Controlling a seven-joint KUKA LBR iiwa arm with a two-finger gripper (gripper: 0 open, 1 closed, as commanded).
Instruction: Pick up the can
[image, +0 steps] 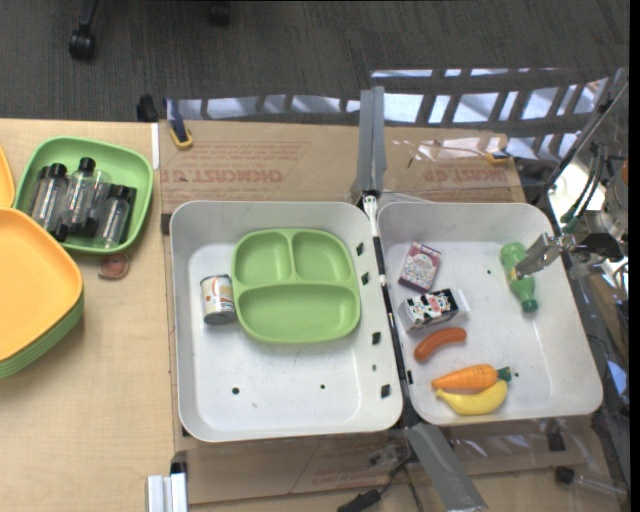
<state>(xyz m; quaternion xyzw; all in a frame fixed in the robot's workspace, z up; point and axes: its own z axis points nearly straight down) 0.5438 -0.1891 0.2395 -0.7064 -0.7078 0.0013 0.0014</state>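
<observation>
The can (217, 299) lies on its side in the left bin (290, 400), against the left edge of a green divided plate (296, 284). It is small, with a white and orange label and a silver end. My gripper (540, 257) hangs at the right side of the right bin (560, 370), just above a green bottle (521, 277). It is far to the right of the can.
The right bin holds a pink box (421, 267), a black-and-white box (432, 307), a red sausage (440, 343), a carrot (470, 378) and a banana (474, 400). On the bench to the left are a green tray of bottles (85, 195) and stacked orange plates (35, 290).
</observation>
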